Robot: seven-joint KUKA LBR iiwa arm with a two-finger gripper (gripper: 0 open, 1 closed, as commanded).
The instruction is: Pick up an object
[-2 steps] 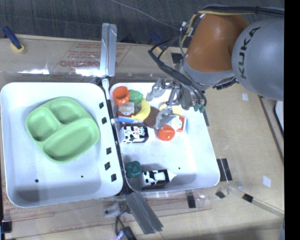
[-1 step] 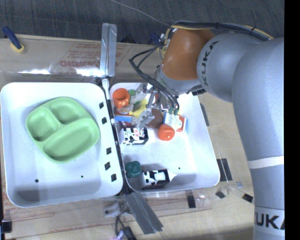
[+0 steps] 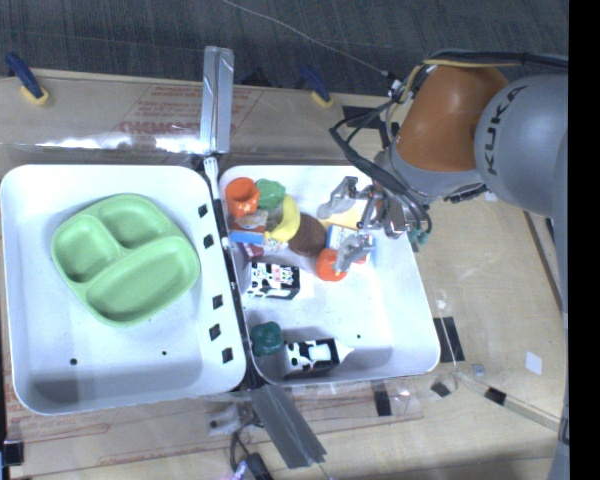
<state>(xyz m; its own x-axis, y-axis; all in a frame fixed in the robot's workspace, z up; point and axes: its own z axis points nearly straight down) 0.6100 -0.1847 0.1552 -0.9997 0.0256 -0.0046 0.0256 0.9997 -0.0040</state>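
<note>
The gripper [image 3: 348, 223] hung with its 2 fingers spread apart, nothing between them. Just below its lower finger lay a small orange ball [image 3: 329, 266], probably light, smooth, roll-prone; best pinched across its middle.

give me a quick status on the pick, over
Hand low over right bin, fingers spread, nothing held. Nearest piece: small orange object just below it. Brown piece and yellow piece crowd close beside.

Right bin [image 3: 405, 340] is clogged along its far-left side with a toy pile [image 3: 280, 223]. Its near-right floor is pretty open. Left bin [image 3: 30, 298] is mostly taken by the green plate [image 3: 125, 258].
</note>
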